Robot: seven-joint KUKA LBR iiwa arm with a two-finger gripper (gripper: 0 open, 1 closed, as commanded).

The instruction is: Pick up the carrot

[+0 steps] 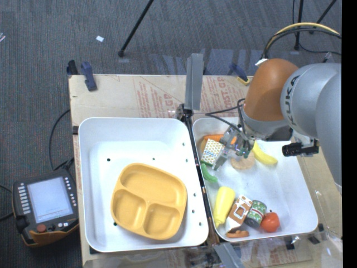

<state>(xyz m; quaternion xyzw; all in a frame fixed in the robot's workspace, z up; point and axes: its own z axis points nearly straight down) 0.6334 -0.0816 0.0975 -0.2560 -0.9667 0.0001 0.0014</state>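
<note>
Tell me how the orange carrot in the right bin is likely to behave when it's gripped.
The orange carrot looks like smooth moulded plastic, so it is probably stiff, light and a little slippery. It lies mostly hidden behind the patterned box and seems to touch it, so a pull may drag or tip that box. Its shape is too hidden to judge rolling.

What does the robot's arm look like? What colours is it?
The arm is big, smooth and rounded, mostly light grey, with a shiny orange band above its wrist. Dark letters are printed on the grey part beside the orange. At its tip sits a small gripper of grey metal. Thin black cables run beside the wrist, and a yellow-and-black cable loops over the top.
</note>
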